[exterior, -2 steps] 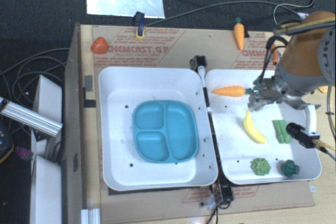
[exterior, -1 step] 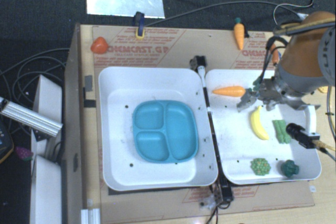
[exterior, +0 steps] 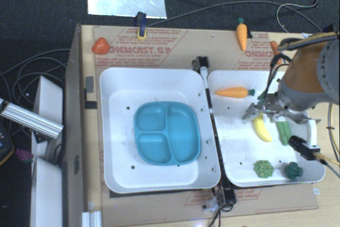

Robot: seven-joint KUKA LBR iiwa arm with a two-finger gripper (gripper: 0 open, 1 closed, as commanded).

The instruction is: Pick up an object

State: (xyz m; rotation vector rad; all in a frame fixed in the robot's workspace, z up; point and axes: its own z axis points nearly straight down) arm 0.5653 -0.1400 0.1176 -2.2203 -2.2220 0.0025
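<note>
We found the gripper (exterior: 258,111) over the middle of the right bin (exterior: 229,165), its fingers spread and pinching nothing. The banana (exterior: 262,129) lay just beneath the fingertips, long axis slanting from the bin's centre toward its near right corner.

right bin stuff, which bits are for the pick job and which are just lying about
For the job:
tool
banana
carrot
green pepper
light green broccoli
dark green broccoli

Lying about:
blue divided plate in the left bin
second carrot on the board
orange piece on the board
</note>
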